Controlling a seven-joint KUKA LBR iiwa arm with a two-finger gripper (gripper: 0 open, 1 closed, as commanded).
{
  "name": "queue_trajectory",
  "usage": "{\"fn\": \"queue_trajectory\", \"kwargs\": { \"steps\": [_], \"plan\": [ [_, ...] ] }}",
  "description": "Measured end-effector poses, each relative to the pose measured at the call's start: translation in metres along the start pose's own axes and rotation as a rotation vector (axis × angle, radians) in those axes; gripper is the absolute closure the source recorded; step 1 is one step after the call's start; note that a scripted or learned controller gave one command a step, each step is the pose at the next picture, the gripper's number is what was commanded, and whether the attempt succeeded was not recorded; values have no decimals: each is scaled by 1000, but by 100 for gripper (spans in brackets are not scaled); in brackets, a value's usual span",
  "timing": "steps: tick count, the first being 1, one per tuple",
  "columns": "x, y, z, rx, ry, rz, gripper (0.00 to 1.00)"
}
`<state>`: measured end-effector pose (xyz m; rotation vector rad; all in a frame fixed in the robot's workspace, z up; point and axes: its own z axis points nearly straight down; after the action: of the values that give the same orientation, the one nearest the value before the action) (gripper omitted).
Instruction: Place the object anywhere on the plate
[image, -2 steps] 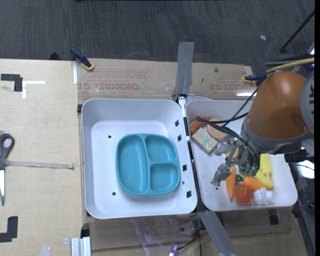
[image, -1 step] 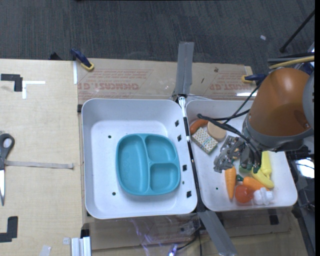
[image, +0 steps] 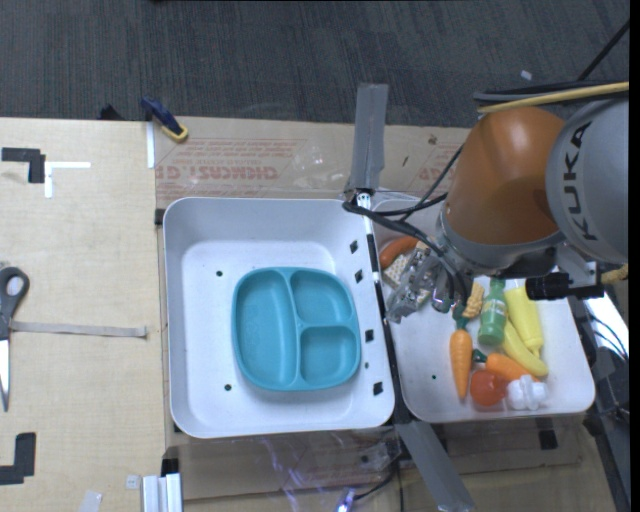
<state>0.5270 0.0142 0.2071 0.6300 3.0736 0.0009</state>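
Nearest us, we see toy foods crowded along the right bin's (image: 430, 395) front and right edge: a carrot (image: 459, 360), a tomato (image: 487, 389), a green bottle (image: 492, 318). The gripper (image: 418, 290) hangs low by that bin's left wall; we cannot tell its state. Beyond the shared wall, the teal plate (image: 297, 328) sits mid-left bin (image: 190, 300), white floor around it.

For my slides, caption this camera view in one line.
KUKA arm's gripper hovers over the right bin of toy food; teal plate waits in the left bin.
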Motion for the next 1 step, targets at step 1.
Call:
{"fn": "queue_trajectory", "kwargs": {
  "steps": [1],
  "plan": [
    [20,84,-51,-1,0,-85,100]
  ]
}}
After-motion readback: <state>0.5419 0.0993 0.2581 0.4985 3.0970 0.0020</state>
